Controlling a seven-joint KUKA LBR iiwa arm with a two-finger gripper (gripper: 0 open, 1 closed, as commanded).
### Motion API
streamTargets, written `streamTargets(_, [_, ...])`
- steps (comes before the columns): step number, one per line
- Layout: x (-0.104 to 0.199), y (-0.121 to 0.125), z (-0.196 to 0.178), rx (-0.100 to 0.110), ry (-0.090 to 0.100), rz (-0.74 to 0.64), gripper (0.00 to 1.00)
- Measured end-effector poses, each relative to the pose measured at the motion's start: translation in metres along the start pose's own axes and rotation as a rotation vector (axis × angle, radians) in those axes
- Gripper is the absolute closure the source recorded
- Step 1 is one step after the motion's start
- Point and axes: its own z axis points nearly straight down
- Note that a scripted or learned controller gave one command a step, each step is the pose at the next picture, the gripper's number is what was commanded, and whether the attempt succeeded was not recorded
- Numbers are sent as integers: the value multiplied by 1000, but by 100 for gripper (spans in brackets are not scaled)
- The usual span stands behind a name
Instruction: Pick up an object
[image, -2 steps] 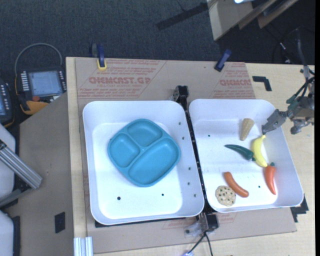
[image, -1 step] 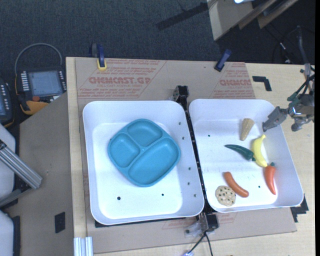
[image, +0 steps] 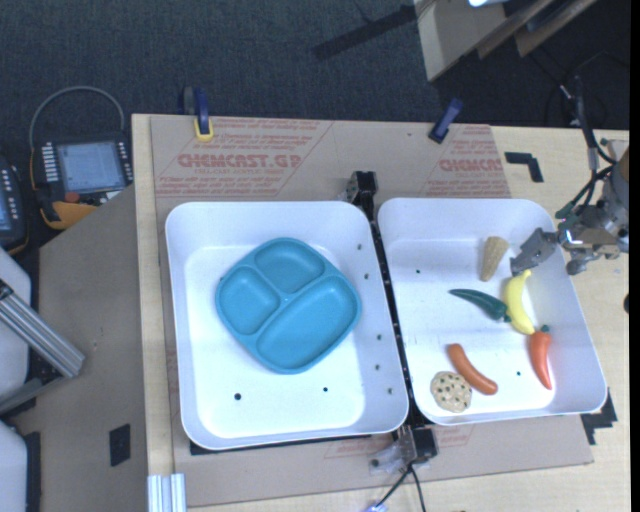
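The right bin (image: 420, 240) holds several toy foods: a beige cone-shaped piece (image: 492, 257), a yellow banana (image: 518, 303), a green chili pepper (image: 480, 302), an orange carrot (image: 541, 358), a red sausage (image: 471, 368) and a chocolate-chip cookie (image: 451, 391). My gripper (image: 556, 256) hangs over the bin's upper right part, just right of the beige piece and above the banana's top end. It is open, with nothing between its fingers.
The left bin (image: 200, 250) holds a blue divided plate (image: 288, 304). A black divider clamp (image: 362, 186) sits between the bins at the back. A handheld pendant (image: 88, 165) lies off the bench at the far left.
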Motion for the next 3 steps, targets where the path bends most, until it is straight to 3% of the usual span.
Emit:
streamTargets(2, [10,-3,98,2,1,-1,0])
streamTargets(3, [9,-1,84,-7,-3,-1,100])
